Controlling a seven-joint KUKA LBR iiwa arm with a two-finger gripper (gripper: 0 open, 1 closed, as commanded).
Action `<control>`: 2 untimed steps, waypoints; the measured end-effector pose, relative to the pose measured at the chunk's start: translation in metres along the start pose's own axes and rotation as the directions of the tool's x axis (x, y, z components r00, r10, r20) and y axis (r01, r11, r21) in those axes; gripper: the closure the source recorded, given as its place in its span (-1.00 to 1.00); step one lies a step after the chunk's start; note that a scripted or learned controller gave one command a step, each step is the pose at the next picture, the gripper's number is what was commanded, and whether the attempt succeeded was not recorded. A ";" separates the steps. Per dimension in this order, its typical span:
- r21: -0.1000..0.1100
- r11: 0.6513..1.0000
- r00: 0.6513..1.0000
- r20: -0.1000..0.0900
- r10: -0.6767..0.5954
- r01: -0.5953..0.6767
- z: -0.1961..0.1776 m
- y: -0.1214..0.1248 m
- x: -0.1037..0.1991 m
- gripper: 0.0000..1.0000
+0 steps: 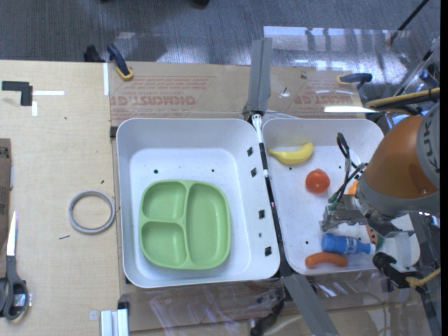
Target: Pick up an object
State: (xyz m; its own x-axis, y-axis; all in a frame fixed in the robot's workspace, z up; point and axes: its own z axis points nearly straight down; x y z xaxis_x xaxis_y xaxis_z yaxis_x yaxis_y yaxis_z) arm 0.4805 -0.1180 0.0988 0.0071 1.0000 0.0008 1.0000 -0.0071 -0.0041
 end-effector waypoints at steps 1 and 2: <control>0.000 1.000 1.000 0.000 0.000 0.000 0.000 0.000 0.000 -1.00; -0.001 1.000 1.000 0.000 -0.007 0.007 0.008 -0.004 0.026 -1.00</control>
State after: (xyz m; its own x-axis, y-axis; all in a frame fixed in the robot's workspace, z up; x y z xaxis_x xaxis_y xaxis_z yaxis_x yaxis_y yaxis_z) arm 0.4771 -0.0916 0.0908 0.0005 1.0000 0.0007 1.0000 -0.0005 -0.0029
